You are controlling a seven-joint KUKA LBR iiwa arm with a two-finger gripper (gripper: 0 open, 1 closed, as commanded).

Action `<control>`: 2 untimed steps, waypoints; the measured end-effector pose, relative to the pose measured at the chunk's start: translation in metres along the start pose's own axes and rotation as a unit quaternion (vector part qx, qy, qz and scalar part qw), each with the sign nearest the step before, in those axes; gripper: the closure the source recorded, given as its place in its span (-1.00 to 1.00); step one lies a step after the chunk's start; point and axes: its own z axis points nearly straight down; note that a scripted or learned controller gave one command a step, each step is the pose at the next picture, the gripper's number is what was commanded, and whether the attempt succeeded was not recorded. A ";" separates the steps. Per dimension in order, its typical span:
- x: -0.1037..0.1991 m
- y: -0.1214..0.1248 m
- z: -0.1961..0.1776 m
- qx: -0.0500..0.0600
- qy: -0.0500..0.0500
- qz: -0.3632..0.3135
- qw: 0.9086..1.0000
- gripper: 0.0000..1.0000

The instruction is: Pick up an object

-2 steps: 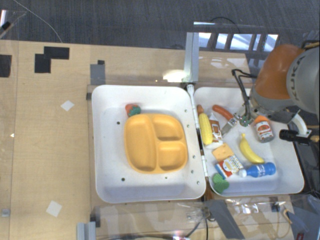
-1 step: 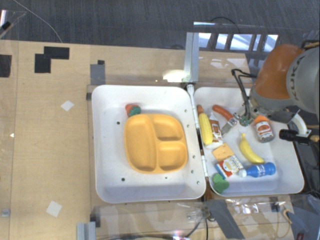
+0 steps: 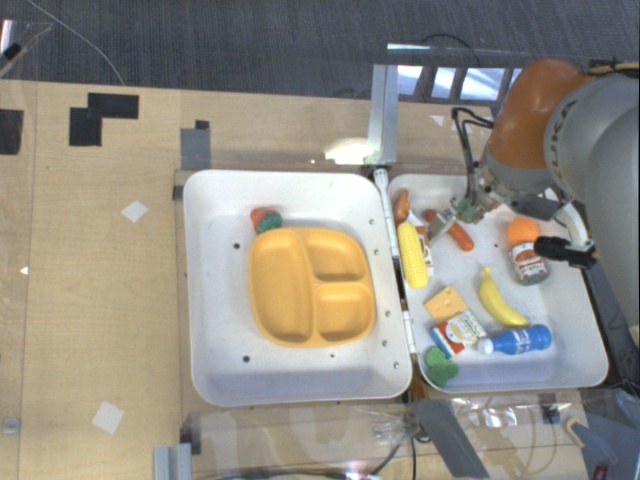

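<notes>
My gripper [image 3: 463, 211] hangs low over the back of the right bin [image 3: 590, 363], under the grey arm with its orange band [image 3: 525, 118]. Its tip is right beside a small red sausage [image 3: 459, 235], and I cannot tell whether they touch. Other things in that bin are a brown sausage [image 3: 401, 205], a yellow corn cob [image 3: 410, 253], an orange-lidded jar [image 3: 525, 253], a banana [image 3: 498, 301], a cheese wedge [image 3: 446, 302], a red and white carton [image 3: 460, 333], a blue bottle [image 3: 520, 340] and a green broccoli piece [image 3: 442, 366].
The left bin [image 3: 215, 368] holds a yellow divided tray [image 3: 310, 286] and a small red and green item [image 3: 266, 218] at its back. A metal divider [image 3: 395, 268] separates the bins. A metal post [image 3: 384, 118] stands behind them.
</notes>
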 end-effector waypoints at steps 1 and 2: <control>-0.004 0.003 0.000 0.005 0.005 -0.005 1.000 -1.00; -0.006 0.002 0.000 0.004 0.007 -0.003 1.000 -1.00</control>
